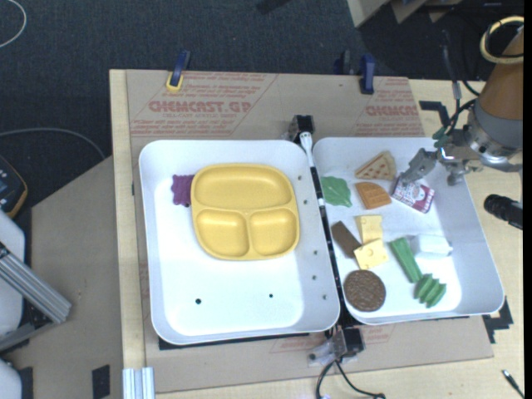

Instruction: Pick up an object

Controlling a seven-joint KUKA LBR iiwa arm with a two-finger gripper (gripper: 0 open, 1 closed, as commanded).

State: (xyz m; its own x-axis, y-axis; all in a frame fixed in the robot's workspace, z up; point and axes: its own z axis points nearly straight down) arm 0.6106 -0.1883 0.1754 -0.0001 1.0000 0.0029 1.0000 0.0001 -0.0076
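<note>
Worktop (249, 98): brown board with red lettering, clamped at the far edge by a yellow clip (175, 79) and a blue clip (366, 73).

Left bin (166, 306): white, shallow. Holds a yellow divided plate (246, 209) toward its far half; a purple piece (180, 189) lies touching the plate's left edge.

Right bin (474, 256): white, shallow, just beside the left bin. Holds the small items listed below.

Arm (499, 106): grey with an orange band, reaching in from the right over the far right corner of the right bin.

Pincer (418, 171): above the far part of the right bin, directly over the packet; whether it is spread or pressed together cannot be told.

Packet (416, 195): white and dark red, far right area of the right bin, under the pincer tip.

Green stalk (416, 271): long, near right part of the bin.

Brown round patty (365, 290): near edge.

Yellow cheese pieces (370, 241): centre.

Toast wedge (376, 167): far side.

Orange piece (373, 194): just nearer than the wedge.

Green leaf (336, 191): far left.

Brown bar (346, 238): left of the cheese.
</note>
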